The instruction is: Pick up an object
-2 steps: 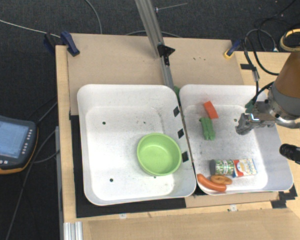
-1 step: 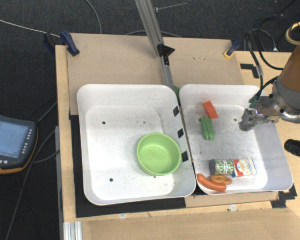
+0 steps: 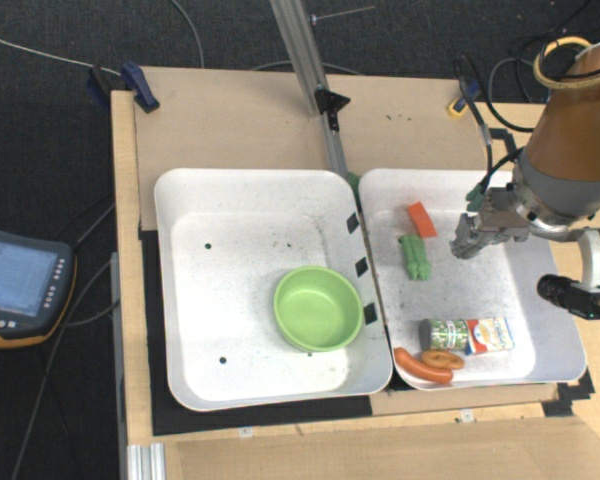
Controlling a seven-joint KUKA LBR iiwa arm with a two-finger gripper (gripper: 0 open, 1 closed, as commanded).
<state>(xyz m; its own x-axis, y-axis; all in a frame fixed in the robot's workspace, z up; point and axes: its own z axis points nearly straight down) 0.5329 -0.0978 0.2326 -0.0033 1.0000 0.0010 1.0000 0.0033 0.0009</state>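
In the right half of the frame, over the right bin, the gripper is seen poised with nothing visibly between its fingers; whether it is open or closed cannot be told. The nearest candidates, a green block and an orange block, are found just to the left of it in the frame. The green block's long axis runs roughly top to bottom. A short leftward shift is judged to be needed before descent.
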